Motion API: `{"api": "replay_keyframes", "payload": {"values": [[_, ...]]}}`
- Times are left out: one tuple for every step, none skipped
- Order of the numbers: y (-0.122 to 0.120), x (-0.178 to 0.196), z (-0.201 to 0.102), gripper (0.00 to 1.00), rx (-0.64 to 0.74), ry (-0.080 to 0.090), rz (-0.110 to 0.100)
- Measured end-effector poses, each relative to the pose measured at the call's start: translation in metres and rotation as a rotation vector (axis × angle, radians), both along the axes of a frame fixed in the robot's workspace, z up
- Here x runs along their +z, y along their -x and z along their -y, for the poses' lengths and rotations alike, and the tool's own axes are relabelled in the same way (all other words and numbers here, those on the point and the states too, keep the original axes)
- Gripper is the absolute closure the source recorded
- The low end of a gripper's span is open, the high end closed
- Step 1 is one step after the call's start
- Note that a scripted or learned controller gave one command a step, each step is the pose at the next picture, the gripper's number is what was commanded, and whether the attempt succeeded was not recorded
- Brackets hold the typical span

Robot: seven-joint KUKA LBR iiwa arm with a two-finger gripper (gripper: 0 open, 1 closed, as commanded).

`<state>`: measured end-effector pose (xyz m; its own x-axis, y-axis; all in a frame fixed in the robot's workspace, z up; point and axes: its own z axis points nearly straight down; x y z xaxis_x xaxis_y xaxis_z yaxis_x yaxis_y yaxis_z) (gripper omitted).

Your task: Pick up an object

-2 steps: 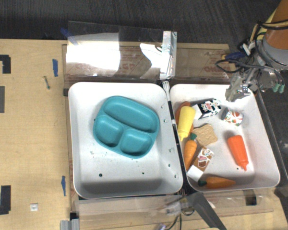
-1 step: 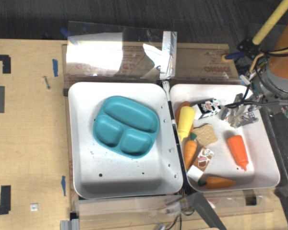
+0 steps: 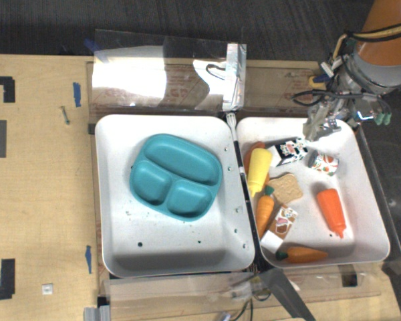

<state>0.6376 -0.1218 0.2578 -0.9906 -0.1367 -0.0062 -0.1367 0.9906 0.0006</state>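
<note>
Arm poised over the right bin's far corner, nothing picked yet.

From above: the gripper (image 3: pixel 323 122) hangs over the far edge of the right bin (image 3: pixel 374 199) — whether it is clenched or released I cannot tell (too small and cluttered). The toys lie nearer the camera and leftward of it; closest is a black-and-white piece (image 3: pixel 291 149), then a yellow bottle (image 3: pixel 258 168) lying lengthwise front to back. The left bin (image 3: pixel 113 179) holds a teal tray (image 3: pixel 176 175).
</note>
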Motion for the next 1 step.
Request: {"api": "replay_keyframes", "payload": {"values": [[-0.0314,0.0121,-0.0100,1.00,-0.038,0.000,0.002]]}}
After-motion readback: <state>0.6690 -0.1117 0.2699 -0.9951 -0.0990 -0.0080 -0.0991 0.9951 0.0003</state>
